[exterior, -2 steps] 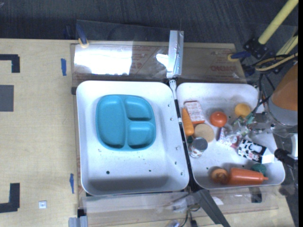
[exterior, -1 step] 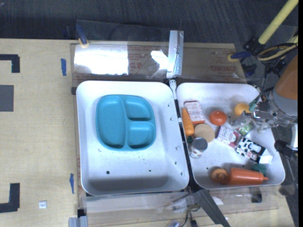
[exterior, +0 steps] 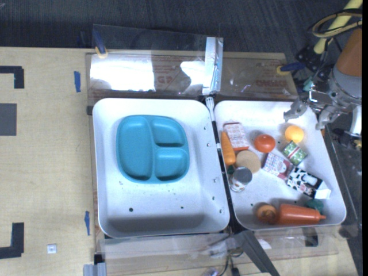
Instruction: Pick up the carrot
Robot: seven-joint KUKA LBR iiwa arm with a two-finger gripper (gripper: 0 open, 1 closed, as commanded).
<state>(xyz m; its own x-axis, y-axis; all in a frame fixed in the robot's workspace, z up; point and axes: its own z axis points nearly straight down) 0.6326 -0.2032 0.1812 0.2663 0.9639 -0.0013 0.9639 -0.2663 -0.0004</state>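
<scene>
- On the left of the counter (exterior: 46, 154) I see black corner marks and some blue tape; I think they mark fixed positions for the setup.
- The left bin (exterior: 103, 171) carries a blue divided plate (exterior: 153, 148) lying flat in its middle, probably waiting to receive food items.
- Just at the left wall of the right bin (exterior: 336, 206) lies the carrot (exterior: 228, 149), a small orange piece, lengthwise along the wall. It touches a red-and-white packet (exterior: 236, 135) on its right side, so there is little free room for a grasp, in my judgement.
- Below it are a tan round piece (exterior: 248, 160) and a small can (exterior: 241, 178).
- Further right I see a tomato (exterior: 265, 142), an orange fruit (exterior: 294, 133), small cartons (exterior: 295, 153) and a long red-orange bottle (exterior: 299, 214) near the front wall; I must not confuse the bottle with the carrot.
- The end effector (exterior: 313, 109) hovers at the upper right corner of the right bin, well apart from the carrot. Its two fingers stand apart and hold nothing.
</scene>
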